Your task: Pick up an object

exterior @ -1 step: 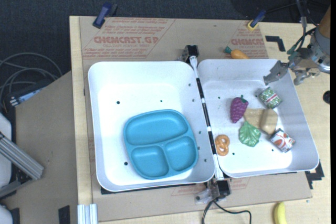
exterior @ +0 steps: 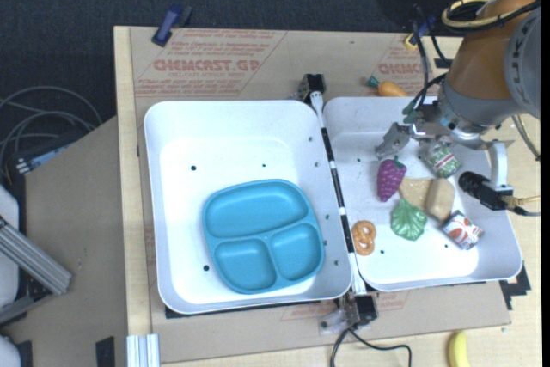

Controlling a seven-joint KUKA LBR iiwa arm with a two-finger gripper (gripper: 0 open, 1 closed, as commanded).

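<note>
Fingers spread w/ nothing between them as gripper (exterior: 418, 137) hangs over right bin (exterior: 369, 271), purple grapes (exterior: 390, 178) just below left finger, striped green can (exterior: 441, 160) by right one, blue tray (exterior: 261, 234) well left.

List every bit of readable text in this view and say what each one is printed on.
"CHEMCAST GP": red print on the brown board behind the left bin. Finer lines around it are too blurred to read.
A second, partly cut-off red print of the same kind sits on the board by the right bin; unreadable.
The small can carries a red and white label, too small to read.
</note>
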